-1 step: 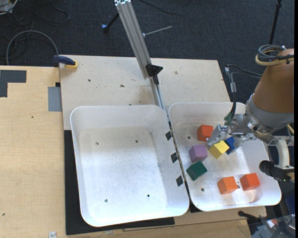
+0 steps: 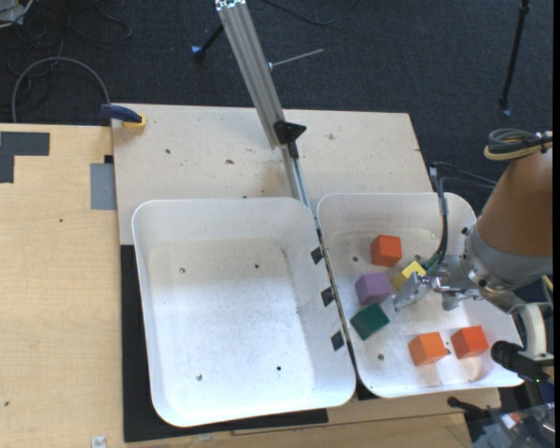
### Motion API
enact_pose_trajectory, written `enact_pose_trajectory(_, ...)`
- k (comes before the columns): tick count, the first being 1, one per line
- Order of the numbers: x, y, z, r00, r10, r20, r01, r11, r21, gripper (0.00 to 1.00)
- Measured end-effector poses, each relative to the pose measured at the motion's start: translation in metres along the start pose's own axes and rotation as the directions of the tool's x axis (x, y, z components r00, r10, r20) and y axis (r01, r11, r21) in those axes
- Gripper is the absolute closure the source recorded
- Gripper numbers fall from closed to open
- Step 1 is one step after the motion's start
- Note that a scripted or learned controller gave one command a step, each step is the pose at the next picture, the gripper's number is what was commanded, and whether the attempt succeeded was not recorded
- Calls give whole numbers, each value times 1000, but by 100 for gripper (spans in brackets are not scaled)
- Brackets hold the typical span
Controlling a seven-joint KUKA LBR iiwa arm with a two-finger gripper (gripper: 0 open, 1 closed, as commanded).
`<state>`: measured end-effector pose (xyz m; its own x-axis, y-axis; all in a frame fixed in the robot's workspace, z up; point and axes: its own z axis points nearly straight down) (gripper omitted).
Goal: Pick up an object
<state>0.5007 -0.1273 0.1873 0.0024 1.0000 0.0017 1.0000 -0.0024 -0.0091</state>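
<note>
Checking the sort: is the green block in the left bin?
No, the green block lies in the right bin, near the divider beside the purple block.

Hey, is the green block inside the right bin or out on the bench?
Inside. The green block lies on the right bin's floor near its left wall, below the purple block.

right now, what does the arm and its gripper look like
The arm is grey with a broad orange band above the wrist. A dark cable curves along it towards the tool end. The gripper is a small cluster of grey metal parts, with black fittings lower on the arm.
</note>
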Motion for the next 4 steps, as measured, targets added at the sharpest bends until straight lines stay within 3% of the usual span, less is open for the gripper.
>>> enact_pose_trajectory(1, 9, 13, 65, 1000, -2, 6, 2, 999, -33, 0)
enact_pose_trajectory(2, 7, 13, 57, 1000, 7, 5, -7, 999, -31, 100)
enact_pose_trajectory(3, 14, 1, 37, 1000, -1, 1, 1, 1000, -7, 100)
enact_pose_trajectory(4, -12, -14, -122, 1000, -2, 4, 2, 1000, -15, 100)
